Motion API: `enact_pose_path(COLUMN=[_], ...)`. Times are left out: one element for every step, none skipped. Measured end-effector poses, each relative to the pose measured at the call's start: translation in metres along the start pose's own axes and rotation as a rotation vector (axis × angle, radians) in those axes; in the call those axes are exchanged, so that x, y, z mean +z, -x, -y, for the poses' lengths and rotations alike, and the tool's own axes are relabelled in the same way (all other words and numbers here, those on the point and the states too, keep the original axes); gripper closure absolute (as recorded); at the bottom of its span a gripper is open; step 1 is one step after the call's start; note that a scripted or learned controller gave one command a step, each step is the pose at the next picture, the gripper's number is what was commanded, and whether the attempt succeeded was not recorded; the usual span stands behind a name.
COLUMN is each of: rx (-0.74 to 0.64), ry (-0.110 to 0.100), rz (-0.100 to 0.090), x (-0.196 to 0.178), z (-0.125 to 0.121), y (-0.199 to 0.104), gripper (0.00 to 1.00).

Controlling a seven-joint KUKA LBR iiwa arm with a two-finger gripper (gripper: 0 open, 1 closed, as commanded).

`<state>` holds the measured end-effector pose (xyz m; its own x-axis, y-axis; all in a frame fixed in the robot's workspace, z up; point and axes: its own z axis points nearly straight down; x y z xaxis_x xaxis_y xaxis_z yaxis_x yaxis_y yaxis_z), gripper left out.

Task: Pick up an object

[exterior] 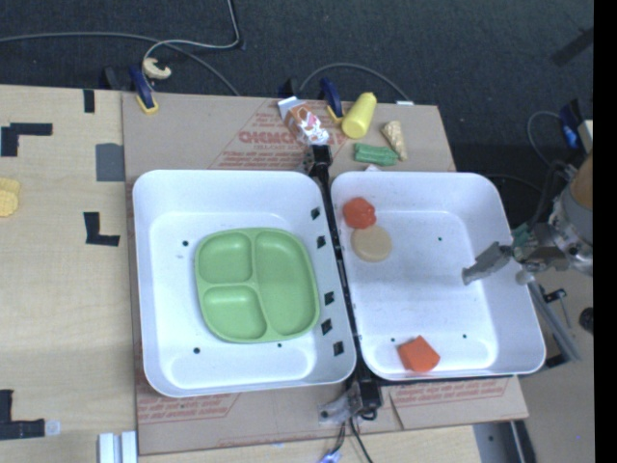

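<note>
Camera view finds the gripper [494,261] low over the right bin [482,193], one grey finger jutting left and its opening impossible to judge, well apart from the orange block [419,354], tan disc [372,245] and red piece [360,212], any one a likely target.

arm [581,222] chopped off at the right edge, gripper [494,258] kinda blurry, tiny clutter [310,123] behind the bins unreadable
</note>
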<state>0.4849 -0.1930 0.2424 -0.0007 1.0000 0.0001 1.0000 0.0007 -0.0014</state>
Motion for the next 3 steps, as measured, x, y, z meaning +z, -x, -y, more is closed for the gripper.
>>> enact_pose_path(rx=[-0.001, -0.002, -0.001], ry=[0.004, 0.008, 0.004], rz=[-0.002, 0.001, 0.001], x=[0.156, 0.156, 0.057], z=[0.0, -0.059, -0.142], y=[-0.049, -0.092, -0.116], gripper=[0.0, 0.0, 0.0])
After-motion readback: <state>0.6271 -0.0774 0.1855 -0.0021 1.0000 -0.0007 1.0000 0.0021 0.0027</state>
